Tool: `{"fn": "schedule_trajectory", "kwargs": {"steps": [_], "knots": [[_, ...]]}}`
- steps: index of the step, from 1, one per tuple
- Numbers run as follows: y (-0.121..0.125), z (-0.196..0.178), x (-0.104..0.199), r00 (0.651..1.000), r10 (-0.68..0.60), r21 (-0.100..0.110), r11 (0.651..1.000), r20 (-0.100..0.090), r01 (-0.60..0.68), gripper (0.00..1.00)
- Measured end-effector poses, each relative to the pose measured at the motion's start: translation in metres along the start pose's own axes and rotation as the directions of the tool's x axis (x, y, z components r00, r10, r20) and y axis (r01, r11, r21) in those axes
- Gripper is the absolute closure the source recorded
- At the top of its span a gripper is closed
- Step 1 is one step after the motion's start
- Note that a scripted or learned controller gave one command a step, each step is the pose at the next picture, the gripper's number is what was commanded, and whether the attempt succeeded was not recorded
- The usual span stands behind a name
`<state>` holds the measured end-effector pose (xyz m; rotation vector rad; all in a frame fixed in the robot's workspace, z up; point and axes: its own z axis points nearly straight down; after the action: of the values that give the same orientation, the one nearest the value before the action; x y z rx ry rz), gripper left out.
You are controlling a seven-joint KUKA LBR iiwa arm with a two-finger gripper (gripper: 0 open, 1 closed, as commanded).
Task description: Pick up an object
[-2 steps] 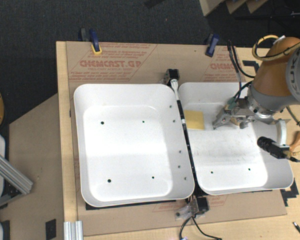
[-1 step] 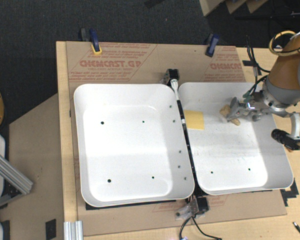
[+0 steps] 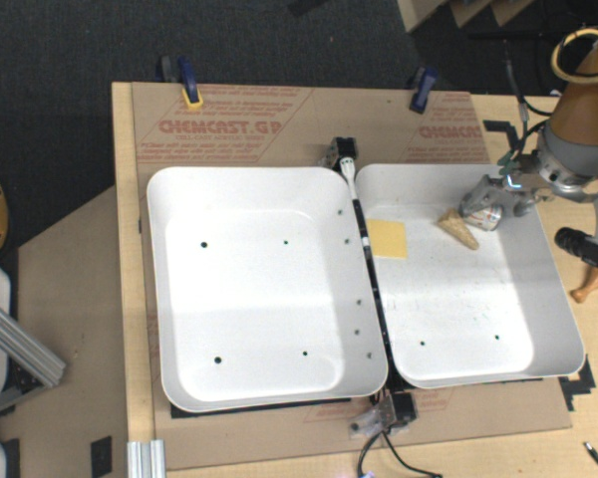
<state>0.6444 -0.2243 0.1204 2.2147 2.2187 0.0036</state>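
Note:
A flat yellow square (image 3: 388, 238) lies in the right bin (image 3: 478, 357), close to its left wall. A small tan wedge-shaped piece (image 3: 458, 229) rests further right, toward the bin's back. My gripper (image 3: 485, 210) hangs low over the back right of that bin, just right of the tan piece and nearly touching it. Whether its tips touch the piece is unclear. The grey arm with its orange band (image 3: 581, 118) comes in from the right edge.
The left bin (image 3: 179, 267) sits beside the right one, with a black divider strip (image 3: 364, 267) between them. Blue clamps (image 3: 189, 76) hold the cardboard base at the back. A cable and connector (image 3: 389, 416) lie at the front.

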Motion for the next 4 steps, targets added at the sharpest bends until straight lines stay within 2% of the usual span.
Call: {"fn": "schedule_trajectory", "kwargs": {"steps": [1,2,3,4], "knots": [[0.000,-0.005,0.093,1.000,-0.007,0.008,1.000,-0.008,0.007,0.00],[0.014,0.032,0.125,1.000,-0.001,-0.001,1.000,0.004,0.001,0.00],[0.024,0.030,0.129,1.000,0.003,-0.001,1.000,0.005,-0.003,0.00],[0.016,0.029,0.130,1.000,0.003,-0.004,1.000,0.003,-0.003,0.00]]}}
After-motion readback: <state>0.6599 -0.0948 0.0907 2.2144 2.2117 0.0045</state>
